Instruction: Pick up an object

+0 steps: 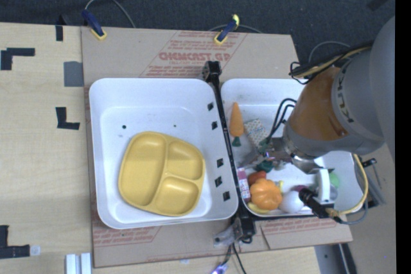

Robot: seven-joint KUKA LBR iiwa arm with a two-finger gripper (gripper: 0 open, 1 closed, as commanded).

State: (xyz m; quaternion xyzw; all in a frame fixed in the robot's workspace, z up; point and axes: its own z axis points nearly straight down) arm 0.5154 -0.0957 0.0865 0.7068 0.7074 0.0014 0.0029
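Grey arm with the orange band [321, 113] reaching in from the right, low over the right-hand white bin [257, 92]. Below it a round orange toy fruit [266, 194] sits by the near wall, an orange carrot-shaped toy [236, 119] lies near the divider. In the left white bin [106, 99], a yellow three-compartment plastic plate [161, 172]. Two yellow clamps [226, 31] grip the cardboard sheet on the desk [38, 157].

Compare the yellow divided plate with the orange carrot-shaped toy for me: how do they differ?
The yellow divided plate lies alone in the left bin; the orange carrot-shaped toy sits in the right bin among clutter, near the arm. The plate is broad, shallow and split into three compartments; the carrot is slim and tapered. The plate is far larger, covering much of its bin floor; the carrot takes a narrow strip by the divider. Both look like smooth plastic.
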